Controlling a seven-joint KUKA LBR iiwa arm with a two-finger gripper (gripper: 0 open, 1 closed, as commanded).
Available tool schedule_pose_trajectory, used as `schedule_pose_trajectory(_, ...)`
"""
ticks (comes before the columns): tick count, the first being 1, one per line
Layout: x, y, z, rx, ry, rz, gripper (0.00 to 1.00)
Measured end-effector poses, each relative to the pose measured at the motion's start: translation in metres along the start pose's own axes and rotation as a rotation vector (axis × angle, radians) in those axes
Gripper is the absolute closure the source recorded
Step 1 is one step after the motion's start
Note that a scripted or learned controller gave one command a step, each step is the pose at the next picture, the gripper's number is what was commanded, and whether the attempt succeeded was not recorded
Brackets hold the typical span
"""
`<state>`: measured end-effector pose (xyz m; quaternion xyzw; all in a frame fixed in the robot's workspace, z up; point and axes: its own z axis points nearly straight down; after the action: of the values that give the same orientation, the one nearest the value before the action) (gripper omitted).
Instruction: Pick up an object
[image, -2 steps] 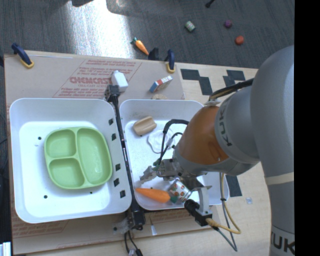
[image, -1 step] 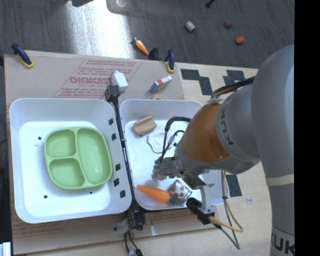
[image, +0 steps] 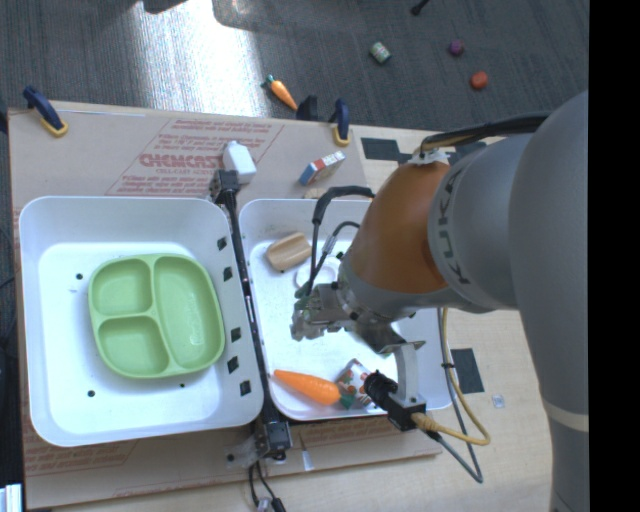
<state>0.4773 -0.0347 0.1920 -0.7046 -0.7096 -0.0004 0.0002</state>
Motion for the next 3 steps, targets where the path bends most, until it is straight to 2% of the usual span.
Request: schedule_pose_trajectory(3,0.001,0.005,-0.031,-0.007,-0.001,-0.015,1.0)
